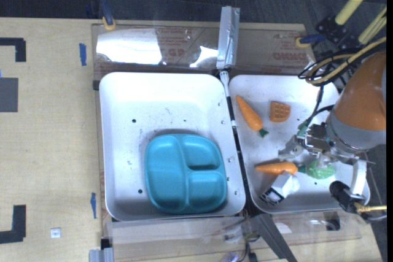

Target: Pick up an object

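Gripper [307,153] low in right bin [270,204], finger state unreadable; center over lower carrot [276,167], avoid green item [319,171].

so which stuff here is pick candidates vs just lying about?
Pick candidates, right bin:
upper carrot
lower carrot
waffle
green thing
white piece
gripper hovers here

Lying about:
blue tray in left bin

Right bin held the candidates: one orange carrot [249,113] lying diagonally at upper left, a second carrot [276,167] lying horizontal at centre, a waffle-like orange piece [279,111] upper centre, a green item [319,171] partly hidden.
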Robot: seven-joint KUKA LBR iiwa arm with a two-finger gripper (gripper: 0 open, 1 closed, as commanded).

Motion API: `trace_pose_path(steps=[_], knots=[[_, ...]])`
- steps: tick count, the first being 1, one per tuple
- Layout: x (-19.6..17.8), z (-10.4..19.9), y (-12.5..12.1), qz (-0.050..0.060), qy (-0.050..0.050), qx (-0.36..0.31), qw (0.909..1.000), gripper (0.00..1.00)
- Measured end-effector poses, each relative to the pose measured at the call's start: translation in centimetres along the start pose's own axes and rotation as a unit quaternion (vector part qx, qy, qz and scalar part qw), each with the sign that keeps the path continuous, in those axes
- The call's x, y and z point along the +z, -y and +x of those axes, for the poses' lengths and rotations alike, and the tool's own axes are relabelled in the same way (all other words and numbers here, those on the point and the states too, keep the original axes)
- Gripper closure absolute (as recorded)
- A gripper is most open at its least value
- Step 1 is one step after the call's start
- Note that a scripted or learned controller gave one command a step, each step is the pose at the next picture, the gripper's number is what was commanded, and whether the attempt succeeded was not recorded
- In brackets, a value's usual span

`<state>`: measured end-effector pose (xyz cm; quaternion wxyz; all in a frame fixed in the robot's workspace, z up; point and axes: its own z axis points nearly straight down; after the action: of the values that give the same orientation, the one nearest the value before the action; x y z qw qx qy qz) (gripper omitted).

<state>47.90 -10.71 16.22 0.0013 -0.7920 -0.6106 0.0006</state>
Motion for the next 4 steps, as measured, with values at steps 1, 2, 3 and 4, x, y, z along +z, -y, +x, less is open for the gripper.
trace_pose_path(steps=[1, 2, 3, 4], knots=[[-2.2, 6.0, 1.5, -0.002, 0.000, -0.013, 0.9999, 0.00], [5.7, 2.3, -0.2, -0.013, -0.002, -0.081, 0.9967, 0.00], [-2.3, 3.9, 0.9, -0.003, 0.000, -0.070, 0.9975, 0.00], [6.3, 1.3, -0.2, -0.009, 0.001, -0.113, 0.9936, 0.00]])
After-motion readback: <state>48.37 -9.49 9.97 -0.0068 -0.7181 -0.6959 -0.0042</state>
